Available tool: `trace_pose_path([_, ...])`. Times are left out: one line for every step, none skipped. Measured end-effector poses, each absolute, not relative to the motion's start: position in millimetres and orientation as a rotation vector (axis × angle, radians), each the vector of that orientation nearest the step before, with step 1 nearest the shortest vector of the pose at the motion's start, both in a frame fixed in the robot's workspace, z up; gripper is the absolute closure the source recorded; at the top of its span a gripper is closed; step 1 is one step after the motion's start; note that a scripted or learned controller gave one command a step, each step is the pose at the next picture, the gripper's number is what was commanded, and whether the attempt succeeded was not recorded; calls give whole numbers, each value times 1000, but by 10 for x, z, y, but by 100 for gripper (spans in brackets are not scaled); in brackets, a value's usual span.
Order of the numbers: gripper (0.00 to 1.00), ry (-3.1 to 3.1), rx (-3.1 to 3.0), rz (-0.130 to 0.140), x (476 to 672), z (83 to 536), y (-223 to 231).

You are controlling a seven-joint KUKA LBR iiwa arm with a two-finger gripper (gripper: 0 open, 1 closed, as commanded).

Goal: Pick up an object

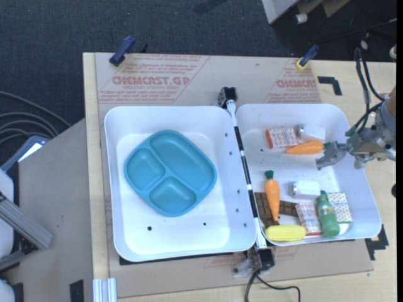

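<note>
Two white bins on the bench, arm at the right

The gripper (332, 155) hung over the right bin (359, 187), near an orange carrot (305, 148); a blue plate (170, 172) lay in the left bin (119, 187); another carrot (272, 195), corn (285, 233) and a green bottle (327, 214) lay lower.

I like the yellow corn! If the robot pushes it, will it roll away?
Probably a little. The corn looks rounded and lies on its side, so a push across it could roll it. It sits by the bin's front wall and touches the chocolate bar, which should stop it. It looks like light, smooth plastic, maybe slippery.
</note>
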State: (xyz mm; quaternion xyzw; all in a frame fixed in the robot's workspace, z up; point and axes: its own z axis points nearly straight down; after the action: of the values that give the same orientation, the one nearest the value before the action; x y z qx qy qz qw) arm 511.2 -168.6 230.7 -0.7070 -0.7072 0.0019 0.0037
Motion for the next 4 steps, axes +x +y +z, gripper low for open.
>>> trace_pose_path([0, -2218, -2218, 3, 4974, 1136, -1918])
trace_pose_path([0, -2218, -2217, 2, 4856, 924, -1633])
trace_pose_path([0, -2220, -2216, 4, 5531, 807, -1466])
trace_pose_path([0, -2198, -2185, 55, 6523, 768, -1376])
